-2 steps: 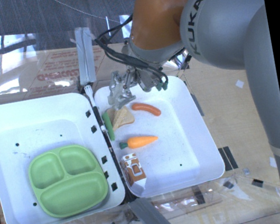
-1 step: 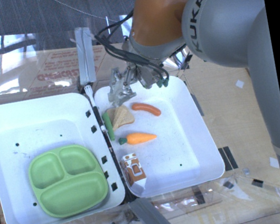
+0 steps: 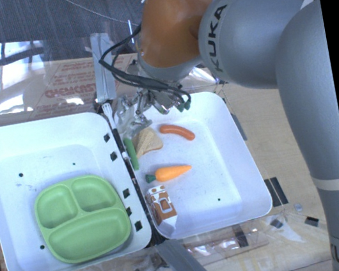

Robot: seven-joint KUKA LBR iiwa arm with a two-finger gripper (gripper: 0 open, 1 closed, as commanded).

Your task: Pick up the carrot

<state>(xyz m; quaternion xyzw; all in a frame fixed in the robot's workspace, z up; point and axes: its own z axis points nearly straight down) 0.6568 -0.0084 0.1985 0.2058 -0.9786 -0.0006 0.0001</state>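
Reaching in from the right: grey arm, thick and bent, filling the upper right of the view; orange band just above the wrist, black cables looped over it; gripper hung low beneath the wrist, pointing down and left; metal parts blurred, too small to read.

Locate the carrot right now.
In the camera view the carrot lies in the right bin, near its left wall, between the sausage above and the small carton below.
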